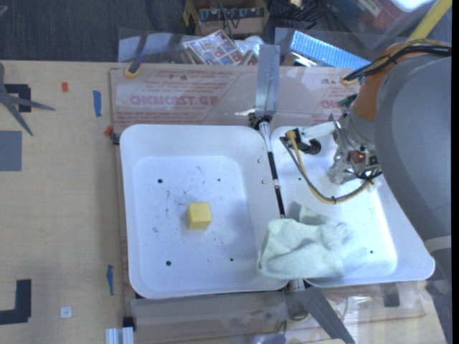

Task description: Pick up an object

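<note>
Two shallow white bins sit side by side on the wooden bench (57, 213). In the left bin (136, 149) we find a single yellow cube (199, 215). It rests near the middle of the floor, a little toward the near edge, amid dark specks and well apart from every wall. Moving right, a crumpled white cloth (301, 248) lies in the near left corner of the right bin (380, 228), its edge against the ridge where the bins meet. Farther right, over the far half of that bin, we see the gripper (350, 162) below the grey arm (419, 135) and its orange band (369, 99), apart from the cloth and well apart from the cube. Whether the gripper is spread or closed we cannot tell.
</note>
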Action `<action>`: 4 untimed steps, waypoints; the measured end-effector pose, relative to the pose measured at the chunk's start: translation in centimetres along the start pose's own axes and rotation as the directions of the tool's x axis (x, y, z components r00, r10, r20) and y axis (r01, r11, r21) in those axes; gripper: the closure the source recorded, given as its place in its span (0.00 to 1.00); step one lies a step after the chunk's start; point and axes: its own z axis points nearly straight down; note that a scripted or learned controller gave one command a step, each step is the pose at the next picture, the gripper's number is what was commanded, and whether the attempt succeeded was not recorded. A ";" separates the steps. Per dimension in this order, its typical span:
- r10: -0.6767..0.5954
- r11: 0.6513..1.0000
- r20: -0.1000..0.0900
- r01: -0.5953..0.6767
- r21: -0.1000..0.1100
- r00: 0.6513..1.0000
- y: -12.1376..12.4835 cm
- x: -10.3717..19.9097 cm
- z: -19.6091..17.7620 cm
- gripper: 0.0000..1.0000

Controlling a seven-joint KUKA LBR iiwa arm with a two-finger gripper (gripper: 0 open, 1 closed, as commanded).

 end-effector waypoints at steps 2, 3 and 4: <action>0.003 1.000 0.003 -0.003 0.002 1.000 6.0 -0.9 -2.0 1.00; -0.064 0.998 0.002 0.064 0.002 0.998 2.5 -0.3 -9.0 1.00; 0.005 1.000 0.006 -0.005 0.004 1.000 6.1 -2.9 -0.7 1.00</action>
